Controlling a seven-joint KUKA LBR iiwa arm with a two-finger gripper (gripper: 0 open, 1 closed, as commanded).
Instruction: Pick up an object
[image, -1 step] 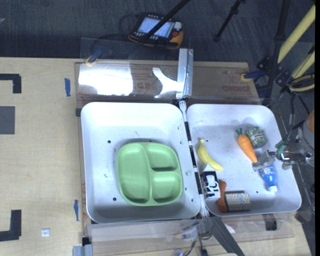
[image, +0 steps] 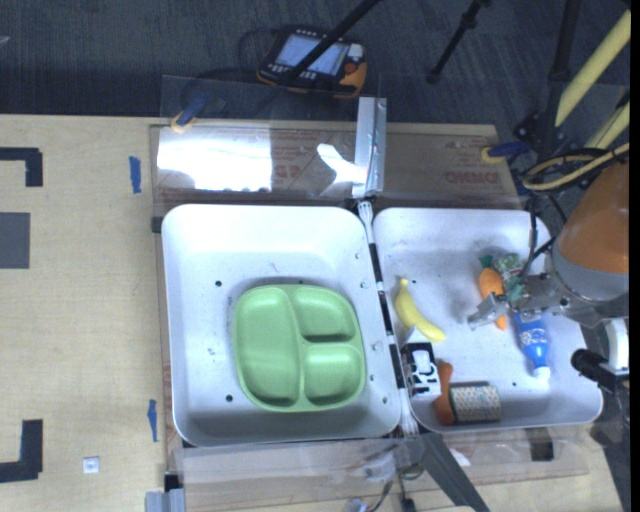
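Well left of the claw (image: 487, 312), the left bin (image: 190, 240) holds a green divided plate (image: 298, 345). Right bin (image: 440, 235): the claw hangs over its middle, fingers slightly parted, nothing visible between them. Orange piece (image: 490, 283) just above the claw, touching or nearly so; cannot tell which. Blue-and-white tube (image: 533, 345) just right and below the claw; its label is too small to read. Banana (image: 415, 312) to the claw's left. Grater (image: 474, 402) below the claw, near the front wall, with a black-and-white card (image: 421, 368) beside it; print unreadable. Tabletop (image: 70, 300) beyond the bins.
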